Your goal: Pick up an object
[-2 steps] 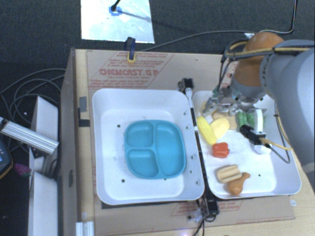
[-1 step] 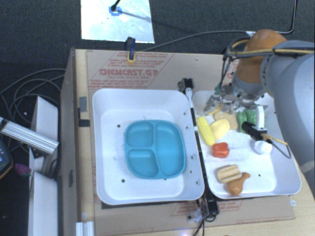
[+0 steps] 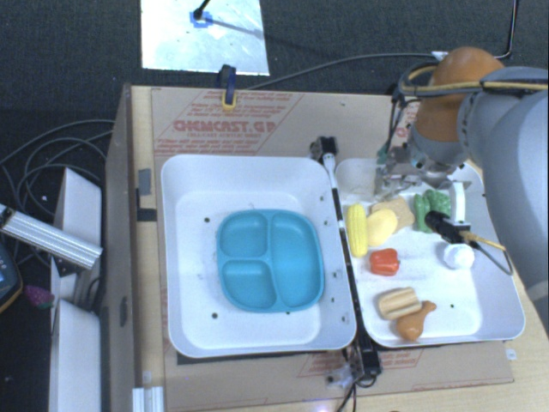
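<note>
My gripper [image 3: 397, 184] is low over the far end of the right bin [image 3: 496, 316], just behind a tan piece [image 3: 401, 209] and a yellow lemon-like piece [image 3: 382, 226]. A yellow corn cob [image 3: 355, 228] lies along the bin's left wall. To the right of the gripper sits a green vegetable [image 3: 433, 204]. A red pepper [image 3: 384, 262] lies mid-bin, with a bread roll [image 3: 398, 300] and a brown drumstick-shaped piece [image 3: 415, 320] nearer the front. I see nothing held in the gripper.
The left bin [image 3: 184, 230] holds a blue divided plate [image 3: 268, 259]. A small white rounded object [image 3: 457, 255] lies at the right side of the right bin. The grey arm [image 3: 506, 136] comes in over the far right corner.
</note>
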Tool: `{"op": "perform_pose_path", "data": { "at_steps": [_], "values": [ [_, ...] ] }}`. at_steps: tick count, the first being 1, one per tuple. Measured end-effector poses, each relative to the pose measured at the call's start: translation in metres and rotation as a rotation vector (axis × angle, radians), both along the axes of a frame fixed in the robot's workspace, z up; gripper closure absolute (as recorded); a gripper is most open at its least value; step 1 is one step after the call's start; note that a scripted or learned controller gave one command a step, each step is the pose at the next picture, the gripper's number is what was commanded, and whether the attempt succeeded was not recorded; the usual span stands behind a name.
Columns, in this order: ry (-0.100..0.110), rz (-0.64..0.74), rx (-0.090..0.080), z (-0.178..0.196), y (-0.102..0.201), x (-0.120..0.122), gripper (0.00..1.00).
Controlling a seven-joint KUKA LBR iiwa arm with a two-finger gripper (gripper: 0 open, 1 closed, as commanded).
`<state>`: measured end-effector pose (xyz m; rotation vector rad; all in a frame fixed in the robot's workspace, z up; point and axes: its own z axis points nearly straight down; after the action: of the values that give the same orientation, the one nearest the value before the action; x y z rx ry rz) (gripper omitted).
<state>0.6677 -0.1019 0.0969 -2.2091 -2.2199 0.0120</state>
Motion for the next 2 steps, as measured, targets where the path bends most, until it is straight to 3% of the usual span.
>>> {"op": "perform_pose_path", "data": {
  "at_steps": [1, 2],
  "values": [
    [-0.002, 0.0, 0.0, 0.0002, 0.0002, 0.0004, 0.0],
    [-0.009, -0.002, -0.001, 0.0057, 0.0033, 0.0003, 0.0]
  ]
}}
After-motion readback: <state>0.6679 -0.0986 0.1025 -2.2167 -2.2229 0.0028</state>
